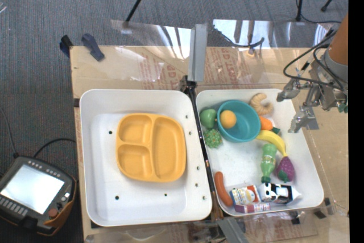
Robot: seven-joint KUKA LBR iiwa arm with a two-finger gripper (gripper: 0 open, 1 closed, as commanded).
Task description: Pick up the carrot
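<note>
The gripper (pixel 307 112) hangs open and empty above the right bin (pixel 314 171) (carrot (pixel 266 123) beside the teal bowl (pixel 245 128)).

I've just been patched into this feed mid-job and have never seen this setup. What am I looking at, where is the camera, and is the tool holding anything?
One fixed camera looks down at a slant on a bench with two white bins. The grey arm enters from the right; its tool hangs over the right bin's far right edge, with nothing seen between its fingers. The left bin holds a yellow divided plate. The right bin holds toy food: a teal bowl with an orange ball, a banana, a green bottle, and a carrot wedged between bowl and banana, not yet picked.
</note>
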